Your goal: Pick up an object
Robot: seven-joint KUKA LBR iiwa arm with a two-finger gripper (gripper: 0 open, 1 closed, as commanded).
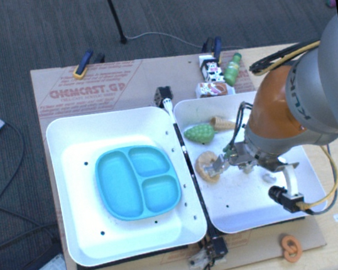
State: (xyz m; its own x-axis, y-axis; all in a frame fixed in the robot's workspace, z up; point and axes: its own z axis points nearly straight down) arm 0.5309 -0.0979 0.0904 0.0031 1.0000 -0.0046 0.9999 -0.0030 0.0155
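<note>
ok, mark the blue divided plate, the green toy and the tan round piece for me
blue divided plate (139, 181), camera view, on the ridge between compartments
green toy (199, 134), camera view, middle of its bumpy top
tan round piece (206, 166), camera view, centre of its face

A flat tan cookie (207, 164) and a green ice-cream cone (205, 131) lie in the right bin (258, 215).

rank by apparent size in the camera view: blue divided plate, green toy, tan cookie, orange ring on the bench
1. blue divided plate
2. green toy
3. tan cookie, close to the toy, so unsure
4. orange ring
</note>
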